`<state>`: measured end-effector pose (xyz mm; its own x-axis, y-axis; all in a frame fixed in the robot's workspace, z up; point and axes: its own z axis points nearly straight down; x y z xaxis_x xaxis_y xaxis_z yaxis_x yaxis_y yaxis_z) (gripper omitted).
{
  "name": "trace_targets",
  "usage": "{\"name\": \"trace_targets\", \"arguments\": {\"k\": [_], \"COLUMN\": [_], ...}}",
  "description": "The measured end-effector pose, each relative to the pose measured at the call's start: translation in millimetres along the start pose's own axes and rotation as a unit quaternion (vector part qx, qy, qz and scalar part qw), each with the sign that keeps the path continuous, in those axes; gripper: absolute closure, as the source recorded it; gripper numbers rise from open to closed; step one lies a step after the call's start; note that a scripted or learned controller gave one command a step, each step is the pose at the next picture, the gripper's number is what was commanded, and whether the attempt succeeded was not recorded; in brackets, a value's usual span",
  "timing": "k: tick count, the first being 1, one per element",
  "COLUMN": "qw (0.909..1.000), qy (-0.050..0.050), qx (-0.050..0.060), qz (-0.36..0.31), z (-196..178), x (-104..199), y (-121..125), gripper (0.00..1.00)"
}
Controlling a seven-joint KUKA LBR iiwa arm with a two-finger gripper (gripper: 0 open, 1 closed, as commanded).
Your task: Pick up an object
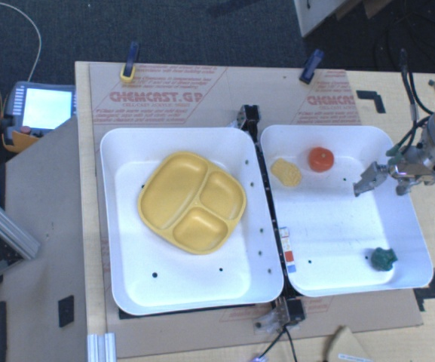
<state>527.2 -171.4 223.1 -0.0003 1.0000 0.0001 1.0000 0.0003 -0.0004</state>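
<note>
Camera view, right shallow white bin (409, 225): holding a small round red object (321, 159) near its far wall, a pale yellow lumpy piece (286, 173) just beside it, and a dark green crumpled item (384, 259) in the near right corner. The gripper (381, 181) is hovering at the bin's right side, fingers spread and grasping nothing. Left bin (119, 225): carrying a yellow three-compartment plastic plate (192, 201). Step judged: approach; next move is calling for alignment over one object, then descent.

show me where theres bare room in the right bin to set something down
Free: the wide middle and lower-left floor of the right bin, between the yellow piece and the green object. Crowded: the top, where the red object sits, and the right side under the gripper.
</note>
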Motion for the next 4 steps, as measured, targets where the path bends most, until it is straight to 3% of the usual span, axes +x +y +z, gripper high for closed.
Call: {"name": "trace_targets", "arguments": {"k": [3,4], "qw": [1.0,1.0], "qy": [0.001,0.0], "qx": [0.003,0.0], "qz": [0.0,0.001], "z": [139.1,125.7], "x": [0.7,0.2], "y": [2.8,4.1], "gripper": [0.0,1.0]}}
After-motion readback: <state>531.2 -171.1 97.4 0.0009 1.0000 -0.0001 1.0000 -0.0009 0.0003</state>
